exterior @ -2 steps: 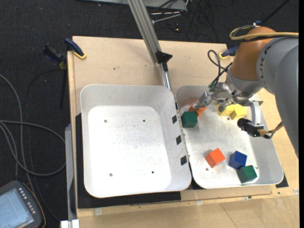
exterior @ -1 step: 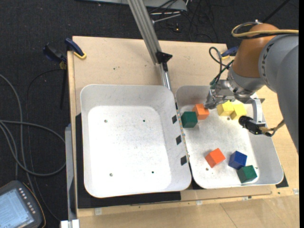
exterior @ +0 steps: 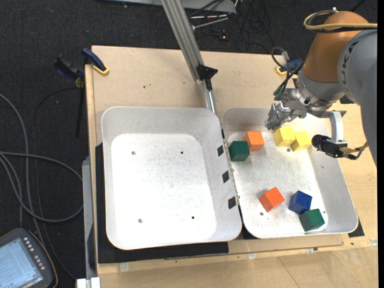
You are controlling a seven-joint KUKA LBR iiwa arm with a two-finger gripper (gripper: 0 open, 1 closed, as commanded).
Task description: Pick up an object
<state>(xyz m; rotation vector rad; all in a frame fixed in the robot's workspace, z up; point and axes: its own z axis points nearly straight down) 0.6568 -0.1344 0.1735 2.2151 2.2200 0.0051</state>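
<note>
1. At far left, a wooden bench holds two shallow white bins side by side. The left bin shows a speckled white floor.
2. The right bin holds the candidates for picking. Near its upper left sit a green block and, just beside it, an orange block. A yellow piece lies near the upper middle.
3. Lower in that bin lie a second orange block, a blue block and a dark green block, the last two touching.
4. From the right, the grey arm with its orange band reaches in. Its gripper hangs above the bin's upper edge, between the orange block and the yellow piece. Whether it is parted or closed cannot be told, and nothing is seen in it.
5. The step in hand looks like the approach: nothing is lifted yet. The next move probably calls for lining up over one block and descending squarely.
6. No brand, label or readable writing is visible.
</note>
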